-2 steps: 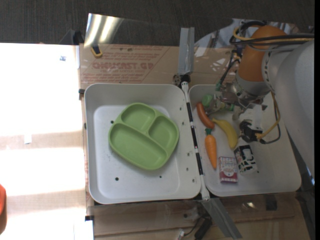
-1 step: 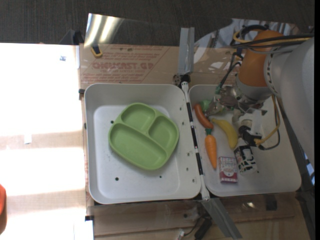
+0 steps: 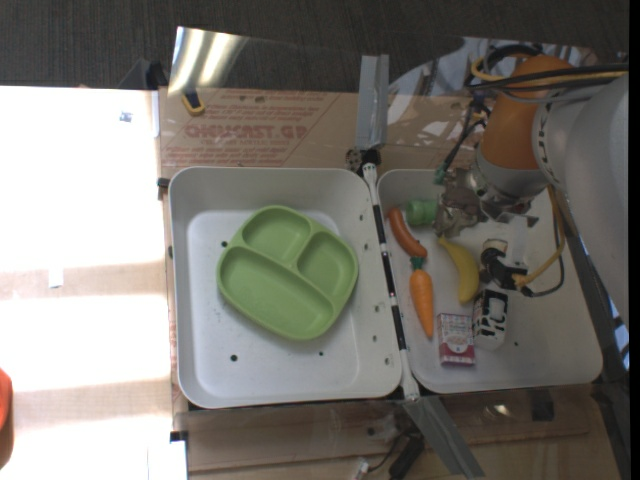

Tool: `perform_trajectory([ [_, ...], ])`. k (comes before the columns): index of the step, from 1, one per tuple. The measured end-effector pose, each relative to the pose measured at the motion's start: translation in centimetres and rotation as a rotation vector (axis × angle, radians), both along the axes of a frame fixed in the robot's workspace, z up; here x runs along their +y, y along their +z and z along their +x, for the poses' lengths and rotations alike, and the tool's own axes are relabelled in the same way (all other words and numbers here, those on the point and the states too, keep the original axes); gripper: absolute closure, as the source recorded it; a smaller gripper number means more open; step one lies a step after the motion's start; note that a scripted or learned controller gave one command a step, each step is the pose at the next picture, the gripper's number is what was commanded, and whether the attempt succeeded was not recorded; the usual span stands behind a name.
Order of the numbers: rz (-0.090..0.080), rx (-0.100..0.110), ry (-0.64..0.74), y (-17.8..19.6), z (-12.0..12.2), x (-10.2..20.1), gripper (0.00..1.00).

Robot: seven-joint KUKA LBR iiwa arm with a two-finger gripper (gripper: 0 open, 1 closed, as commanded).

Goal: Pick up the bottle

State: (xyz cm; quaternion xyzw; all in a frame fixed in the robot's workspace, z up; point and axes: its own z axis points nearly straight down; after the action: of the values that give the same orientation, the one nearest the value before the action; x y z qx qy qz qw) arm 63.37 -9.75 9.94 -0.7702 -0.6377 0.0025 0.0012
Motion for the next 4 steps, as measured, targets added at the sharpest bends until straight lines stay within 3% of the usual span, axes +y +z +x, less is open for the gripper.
perform_trajectory([
  [1,0.0,-0.002,0.001,9.1,-14.1,3.2,1.0],
  [2,-0.002,-0.002,-0.114,9.0,1.9,8.4,1.0],
  [3,-0.001,0.0,-0.127,9.0,-3.9,15.1,1.0],
  [4,-0.002,-0.002,-0.141,17.9,-9.3,21.4,1.0],
])
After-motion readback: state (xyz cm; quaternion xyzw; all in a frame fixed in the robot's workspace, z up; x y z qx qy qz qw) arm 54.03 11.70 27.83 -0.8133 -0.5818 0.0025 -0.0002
